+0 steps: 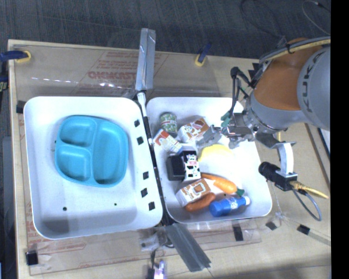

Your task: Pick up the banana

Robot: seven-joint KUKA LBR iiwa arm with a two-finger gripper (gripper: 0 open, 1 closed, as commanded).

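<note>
The banana (pixel 214 151) is a pale yellow shape lying in the middle of the right bin (pixel 250 173), partly covered at its upper edge by the gripper. My gripper (pixel 218 134) reaches in from the right, under the grey wrist and orange band, and hangs right above the banana's top end, near a brown-and-white carton (pixel 192 130). Its tip is dark and seen from above, and whether it touches the banana is unclear.
The right bin also holds a green can (pixel 167 121), a red-white packet (pixel 163 139), a black box (pixel 175 166), a carrot (pixel 220 183), another carton (pixel 192 191) and a blue bottle (pixel 227 205). The left bin (pixel 41 214) holds a blue divided tray (pixel 93 150).
</note>
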